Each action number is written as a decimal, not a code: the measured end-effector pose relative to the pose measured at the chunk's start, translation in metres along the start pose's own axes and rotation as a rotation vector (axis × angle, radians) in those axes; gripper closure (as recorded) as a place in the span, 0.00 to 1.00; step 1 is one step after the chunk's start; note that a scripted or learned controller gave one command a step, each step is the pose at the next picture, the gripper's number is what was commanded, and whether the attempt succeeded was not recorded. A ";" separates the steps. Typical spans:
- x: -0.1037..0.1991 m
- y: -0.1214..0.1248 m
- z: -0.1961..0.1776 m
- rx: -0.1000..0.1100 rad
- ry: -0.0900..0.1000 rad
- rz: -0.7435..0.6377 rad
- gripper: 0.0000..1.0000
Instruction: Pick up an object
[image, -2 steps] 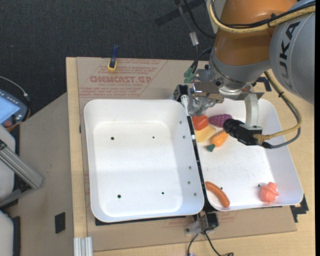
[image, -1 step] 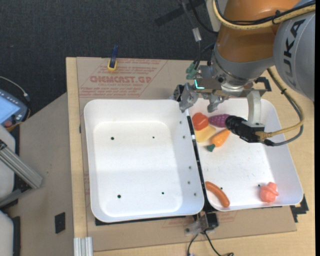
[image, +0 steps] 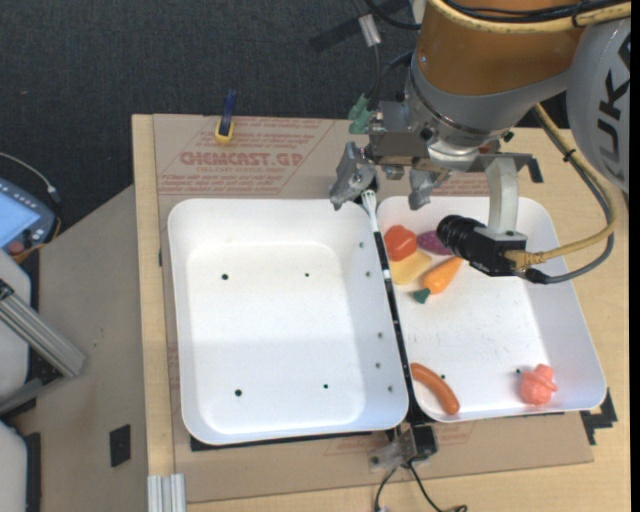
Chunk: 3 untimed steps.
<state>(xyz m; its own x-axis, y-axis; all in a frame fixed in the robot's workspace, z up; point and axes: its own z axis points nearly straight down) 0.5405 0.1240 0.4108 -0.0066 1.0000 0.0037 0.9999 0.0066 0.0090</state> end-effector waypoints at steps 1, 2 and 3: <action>-0.003 0.001 -0.006 0.005 -0.003 0.006 1.00; 0.046 -0.001 -0.041 0.004 -0.001 0.001 1.00; 0.095 0.010 -0.057 0.004 -0.001 0.001 1.00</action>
